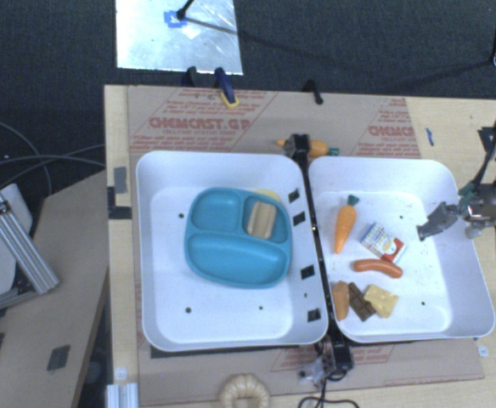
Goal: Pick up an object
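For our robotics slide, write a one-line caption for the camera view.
Gripper hovers at the right bin's edge near toy carrot, hot dog; blue plate in left bin.

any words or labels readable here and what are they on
"CHEMCAST GP": red print on the brown sheet under the bins, upper left.
A second red print on the sheet's upper right looks like the same mark upside down; too blurred to read.
The small packet in the right bin has colored print, too small to read.
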